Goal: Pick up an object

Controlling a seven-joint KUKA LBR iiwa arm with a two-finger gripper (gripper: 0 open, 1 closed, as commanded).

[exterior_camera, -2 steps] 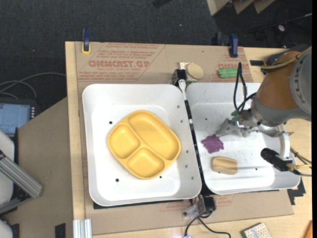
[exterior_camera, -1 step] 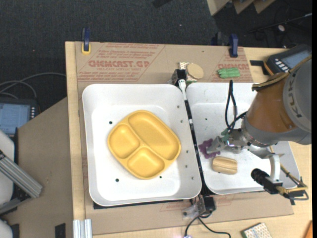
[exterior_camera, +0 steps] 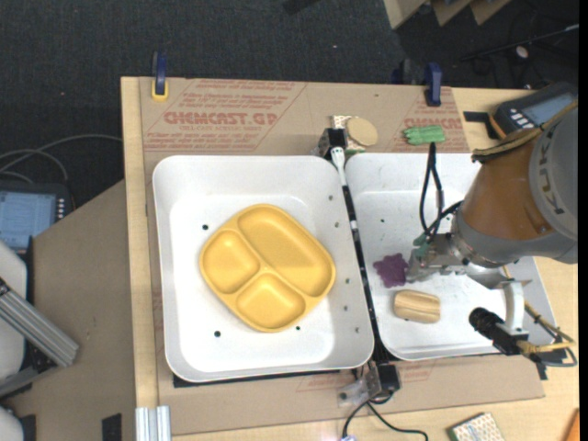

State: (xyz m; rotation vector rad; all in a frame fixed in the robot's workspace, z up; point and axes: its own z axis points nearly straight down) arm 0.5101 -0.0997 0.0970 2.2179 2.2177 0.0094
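Observation:
A tan, bread-like block (exterior_camera: 417, 306) lies near the front of the right bin (exterior_camera: 386, 209). Just behind it to the left sits a small purple object (exterior_camera: 391, 269). My gripper (exterior_camera: 424, 266) hangs over the right bin, right beside the purple object and just above the tan block. The wrist hides the fingertips. A yellow three-compartment plate (exterior_camera: 266, 266) lies in the left bin (exterior_camera: 184, 200).
The grey arm with its orange band (exterior_camera: 510, 196) reaches over the right bin's right side, with a black cable looping above it. A green piece (exterior_camera: 424, 135) and a round tan disc (exterior_camera: 360, 133) lie on the cardboard behind the bins.

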